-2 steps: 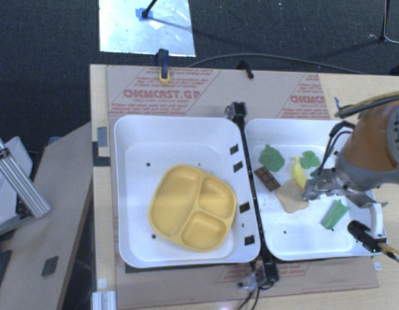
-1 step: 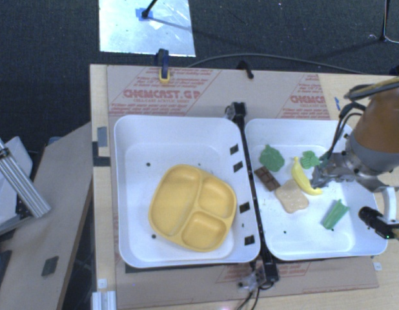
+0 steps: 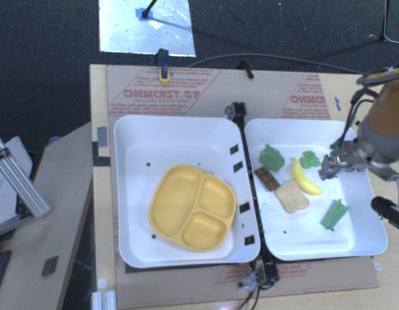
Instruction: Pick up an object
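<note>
The claw point(image 3: 330, 167) hangs over the right bin point(image 3: 361, 237), just right of a toy banana point(image 3: 305, 177); I cannot tell its grip. A yellow tray point(image 3: 193, 206) fills the left bin point(image 3: 135, 173).

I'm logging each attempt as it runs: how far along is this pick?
Nothing looks picked up yet. The curved yellow toy banana, tan bread slice, brown chocolate bar, two green broccoli pieces and green wedge all lie on the floor of the right white bin. In hand: the robot's hand hovers just right of the banana. Left: grasping and lifting an item.
</note>
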Motion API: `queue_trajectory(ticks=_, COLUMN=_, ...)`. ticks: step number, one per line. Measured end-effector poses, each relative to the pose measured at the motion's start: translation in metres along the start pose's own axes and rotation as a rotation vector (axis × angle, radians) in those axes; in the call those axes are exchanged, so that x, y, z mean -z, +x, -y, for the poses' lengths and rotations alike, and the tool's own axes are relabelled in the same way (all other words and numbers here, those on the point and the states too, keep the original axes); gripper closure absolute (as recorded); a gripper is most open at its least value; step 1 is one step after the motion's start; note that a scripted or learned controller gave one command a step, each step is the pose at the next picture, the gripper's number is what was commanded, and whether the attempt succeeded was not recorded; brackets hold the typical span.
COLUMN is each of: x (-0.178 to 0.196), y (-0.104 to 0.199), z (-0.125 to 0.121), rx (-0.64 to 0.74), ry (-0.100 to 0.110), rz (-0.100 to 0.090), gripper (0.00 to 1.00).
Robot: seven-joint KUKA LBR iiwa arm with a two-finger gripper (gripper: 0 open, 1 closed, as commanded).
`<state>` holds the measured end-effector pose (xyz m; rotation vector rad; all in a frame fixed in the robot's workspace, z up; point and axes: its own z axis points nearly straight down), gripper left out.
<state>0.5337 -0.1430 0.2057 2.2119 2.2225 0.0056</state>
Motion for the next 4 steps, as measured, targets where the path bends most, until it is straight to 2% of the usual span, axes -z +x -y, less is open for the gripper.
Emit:
queue_trajectory(ticks=2, x=0.021, y=0.113, z=-0.026, rx=0.006, ry=0.004, rz=-0.004, gripper=1.0)
queue_trajectory(ticks=4, x=0.029, y=0.206, z=-0.062, rx=0.005, ry=0.003, rz=-0.004, gripper=1.0)
